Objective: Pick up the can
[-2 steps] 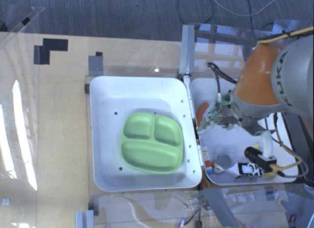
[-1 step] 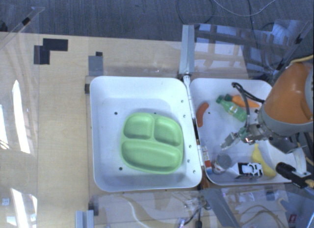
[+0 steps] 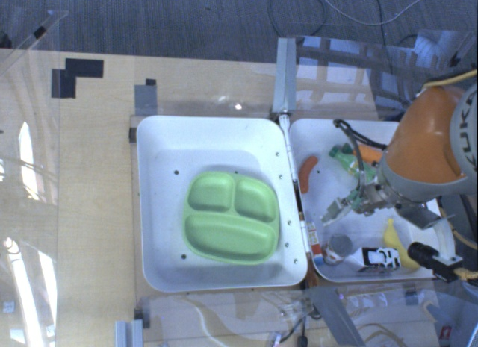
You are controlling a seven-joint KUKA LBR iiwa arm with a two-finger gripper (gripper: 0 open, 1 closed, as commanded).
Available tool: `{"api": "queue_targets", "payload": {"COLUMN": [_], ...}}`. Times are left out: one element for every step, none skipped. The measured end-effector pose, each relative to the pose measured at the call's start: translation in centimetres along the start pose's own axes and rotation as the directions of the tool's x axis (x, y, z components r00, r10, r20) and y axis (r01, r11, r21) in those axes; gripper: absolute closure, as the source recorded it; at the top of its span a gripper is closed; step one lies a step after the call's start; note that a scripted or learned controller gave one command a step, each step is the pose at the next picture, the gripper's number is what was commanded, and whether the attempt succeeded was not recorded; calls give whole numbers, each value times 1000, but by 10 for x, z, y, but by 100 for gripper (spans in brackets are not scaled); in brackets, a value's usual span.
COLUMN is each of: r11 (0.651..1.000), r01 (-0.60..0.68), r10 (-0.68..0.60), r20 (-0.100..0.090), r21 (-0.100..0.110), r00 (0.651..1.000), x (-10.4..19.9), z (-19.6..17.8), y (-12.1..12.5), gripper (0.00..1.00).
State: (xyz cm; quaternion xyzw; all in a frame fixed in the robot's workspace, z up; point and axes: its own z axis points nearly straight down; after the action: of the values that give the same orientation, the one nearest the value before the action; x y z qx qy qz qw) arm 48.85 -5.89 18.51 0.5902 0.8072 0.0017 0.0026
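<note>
Two white bins on a pale worktop. The left bin (image 3: 157, 189) carries a green tray (image 3: 230, 217). The right bin (image 3: 314, 144) is crowded: the can (image 3: 340, 246), grey, is seen lying near the bin's front edge, left of centre, with a black-and-white item (image 3: 381, 258) just beside it, a yellow piece (image 3: 391, 235) behind that, an orange-red piece (image 3: 306, 172) near the dividing wall and a green object (image 3: 345, 157) toward the back.

Risk, judged from this layout: a rounded can may be rolled or pushed against the wall if it is met off-centre; a neighbour may be pinched instead, since the clutter leaves little room.

The arm (image 3: 429, 144) is reached in from the right edge, wrist bent down over the right bin. The tool (image 3: 351, 205) is poised just behind the can, above it; whether it is spread or closed cannot be told, and nothing is seen held in it.
</note>
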Motion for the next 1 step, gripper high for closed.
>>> {"api": "queue_targets", "payload": {"r11": [1000], "r01": [-15], "r10": [15], "r20": [5], "r21": [-8], "r00": [1000], "x": [-39], "z": [96], "y": [-10], "gripper": [0]}}
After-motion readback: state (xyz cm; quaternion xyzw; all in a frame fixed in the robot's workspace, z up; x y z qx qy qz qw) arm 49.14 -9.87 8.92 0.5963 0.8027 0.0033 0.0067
